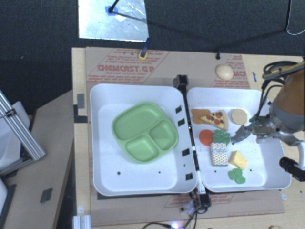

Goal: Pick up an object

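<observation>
The right bin [267, 104] holds several toy foods: a pizza slice [210, 118], a tan round cookie [238, 116], a red disc [205, 137], a green leafy piece [221, 136], a white patterned block [219, 153], a yellow cheese wedge [238, 160] and a small green piece [236, 176]. My gripper [242, 132] reaches in from the right, low over the bin's middle, its fingertips just right of the green leafy piece. Nothing shows between the fingers, which look spread.
The left bin [102, 173] bears a green sectioned plate [144, 132]. A black divider [187, 128] runs between the bins. A beige ball [224, 71] lies on the cardboard behind the right bin. The arm's grey body [286, 123] covers the right bin's right side.
</observation>
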Robot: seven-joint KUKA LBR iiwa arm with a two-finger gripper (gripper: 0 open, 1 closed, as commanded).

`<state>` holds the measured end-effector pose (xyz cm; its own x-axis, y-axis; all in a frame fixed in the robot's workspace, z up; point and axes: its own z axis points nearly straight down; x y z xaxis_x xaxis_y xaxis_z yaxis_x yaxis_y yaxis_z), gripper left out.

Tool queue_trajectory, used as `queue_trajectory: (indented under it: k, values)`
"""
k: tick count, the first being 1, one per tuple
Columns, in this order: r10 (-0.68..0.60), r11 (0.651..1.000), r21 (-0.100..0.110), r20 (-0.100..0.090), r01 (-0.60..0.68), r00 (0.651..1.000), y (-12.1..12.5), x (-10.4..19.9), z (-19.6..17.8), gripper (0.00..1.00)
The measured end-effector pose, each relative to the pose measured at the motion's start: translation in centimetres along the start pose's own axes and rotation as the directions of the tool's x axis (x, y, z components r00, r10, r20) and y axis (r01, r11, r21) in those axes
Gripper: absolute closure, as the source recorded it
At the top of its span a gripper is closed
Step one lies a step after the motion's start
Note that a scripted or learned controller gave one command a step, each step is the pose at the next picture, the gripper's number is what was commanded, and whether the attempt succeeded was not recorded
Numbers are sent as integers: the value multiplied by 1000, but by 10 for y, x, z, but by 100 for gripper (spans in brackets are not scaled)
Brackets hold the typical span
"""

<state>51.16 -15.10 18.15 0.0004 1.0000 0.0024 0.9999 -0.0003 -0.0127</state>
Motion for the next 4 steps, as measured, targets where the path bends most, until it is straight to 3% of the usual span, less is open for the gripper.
queue_trajectory:
  k: [1, 3, 4]
  values:
    - [-4, 1000, -14, 3, 4, 1000, 3, 1, -7, 0]
    - [-2, 1000, -15, -3, 2, 1000, 17, 5, 94, 0]
    - [-4, 1000, -21, 0, 4, 1000, 19, 5, 81, 100]
